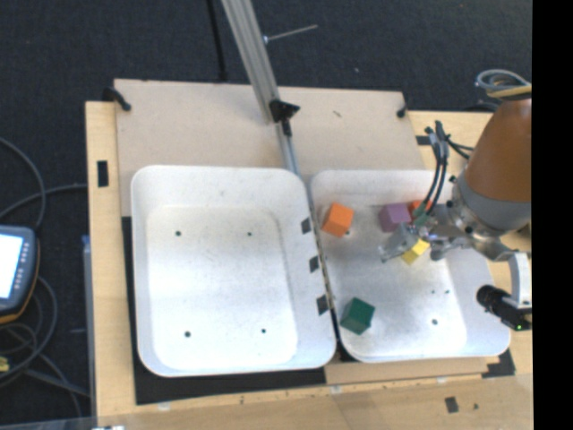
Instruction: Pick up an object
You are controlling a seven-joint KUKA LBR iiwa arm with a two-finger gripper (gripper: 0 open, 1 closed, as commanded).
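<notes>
Nearest to me, low in the right bin (448, 343), sits a green cube (358, 314), close to the bin's left wall and well apart from everything else. Farther back lie an orange cube (337, 219) near the same wall and a purple cube (394, 216) to its right. Just beside the purple one, nearer me, a small yellow block (414, 253) sits right at the gripper (407, 245), which comes in from the right under the arm's orange band (503, 155). The metal tips blur together with the block, so I cannot tell whether they are spread or clamped, nor whether they grasp anything.

The yellow block looks like the target, judging by where the gripper hovers. It seems a light, rigid piece with flat faces, likely foam or wood, not fragile and not very slippery. Its small size is the difficulty: a hold across two opposite flat sides, squarely centred, should serve best, since a corner pinch may squirt it aside toward the purple cube. The left bin (215, 186) stands alongside on the tabletop (107, 392).
</notes>
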